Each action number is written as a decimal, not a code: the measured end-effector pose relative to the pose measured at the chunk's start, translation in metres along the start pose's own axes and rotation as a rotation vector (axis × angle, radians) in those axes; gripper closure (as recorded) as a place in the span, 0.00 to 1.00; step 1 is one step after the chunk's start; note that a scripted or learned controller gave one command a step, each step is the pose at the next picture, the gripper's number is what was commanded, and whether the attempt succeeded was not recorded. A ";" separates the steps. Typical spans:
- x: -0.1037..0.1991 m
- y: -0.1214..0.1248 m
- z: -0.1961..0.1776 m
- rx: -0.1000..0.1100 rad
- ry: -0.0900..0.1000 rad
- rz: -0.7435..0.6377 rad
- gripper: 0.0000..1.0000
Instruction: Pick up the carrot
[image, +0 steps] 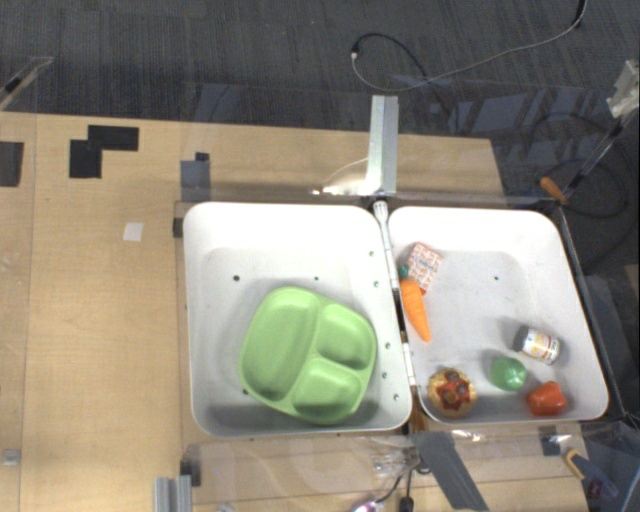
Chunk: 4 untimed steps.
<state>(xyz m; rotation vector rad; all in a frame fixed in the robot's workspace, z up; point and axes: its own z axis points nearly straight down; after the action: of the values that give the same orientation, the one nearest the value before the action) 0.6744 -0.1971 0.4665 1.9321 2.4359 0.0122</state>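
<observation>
Claw state: cannot tell. Carrot (414, 310) lies in right bin (500, 228), against its left wall, green top pointing toward patterned packet (424, 266) just beside it. Small jar (538, 345), green ball (508, 373) and red fruit (546, 398) sit near front right corner. Green divided plate (308, 352) occupies left bin (215, 300).

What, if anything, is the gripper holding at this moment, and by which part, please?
Nothing is seen being held. The carrot lies free in the right bin, against its left wall, just below a small patterned packet.
</observation>
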 end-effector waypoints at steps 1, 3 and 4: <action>0.000 0.000 0.000 0.000 0.000 -0.001 0.00; 0.007 -0.054 0.164 0.020 0.019 -0.103 1.00; 0.007 -0.054 0.163 0.020 0.018 -0.103 0.00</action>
<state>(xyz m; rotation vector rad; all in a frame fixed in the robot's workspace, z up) 0.6257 -0.2052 0.3016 1.8199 2.5529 0.0035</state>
